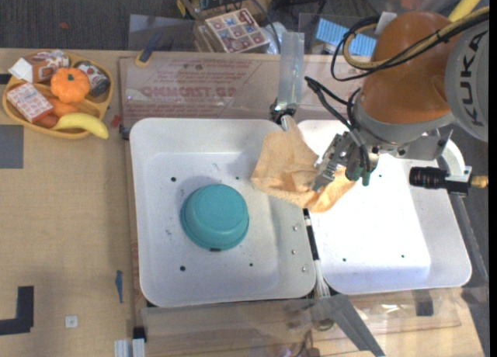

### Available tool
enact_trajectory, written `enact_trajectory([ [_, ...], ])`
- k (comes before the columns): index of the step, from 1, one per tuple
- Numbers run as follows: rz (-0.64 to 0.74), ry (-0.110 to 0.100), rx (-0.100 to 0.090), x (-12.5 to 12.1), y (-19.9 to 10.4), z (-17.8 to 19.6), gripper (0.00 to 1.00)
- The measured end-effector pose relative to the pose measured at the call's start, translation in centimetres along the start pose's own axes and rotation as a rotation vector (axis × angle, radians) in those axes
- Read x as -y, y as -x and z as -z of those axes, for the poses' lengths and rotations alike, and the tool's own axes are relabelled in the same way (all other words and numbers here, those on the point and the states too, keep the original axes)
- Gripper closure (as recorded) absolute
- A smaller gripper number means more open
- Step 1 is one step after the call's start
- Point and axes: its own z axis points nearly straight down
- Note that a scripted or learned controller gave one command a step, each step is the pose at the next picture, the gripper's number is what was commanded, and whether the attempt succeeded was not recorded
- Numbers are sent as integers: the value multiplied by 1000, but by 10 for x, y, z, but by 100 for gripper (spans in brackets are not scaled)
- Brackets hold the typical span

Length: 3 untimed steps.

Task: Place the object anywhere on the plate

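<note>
Mid-task, transfer not finished. The hand [332, 168] sits over the divider between the two bins, its fingers closed on the right part of a tan cloth [286, 168]. The cloth looks pinched between them, crumpled, bunched up at the grip.

The cloth spans the seam: most of it hangs over the right edge of the left bin [155, 161], a smaller corner droops into the right bin [404, 247]. Cannot tell whether it is fully lifted or partly dragging on the bin rims.

The plate [215, 216] is teal, round, and looks turned upside down, lying left of centre in the left bin. It is bare. The cloth is near it but apart, up and to the right; no touching.

Done, by my read: the grasp. Left: carry the cloth further left and down over the plate, let go, pull clear. Roughly half way at best.

Risk: the cloth is floppy, so it could land partly off the plate or slide off the domed surface.

Off to the far left on the surface, a bowl of toy fruit [56, 95], not involved.
</note>
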Motion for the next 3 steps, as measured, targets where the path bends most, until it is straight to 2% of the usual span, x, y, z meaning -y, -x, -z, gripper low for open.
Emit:
enact_trajectory([
  [1, 398, 2, 0, -45, -27, 6, 100],
  [2, 490, 2, 0, -93, -46, 0, 100],
  [3, 490, 3, 1, -93, -45, 0, 0],
])
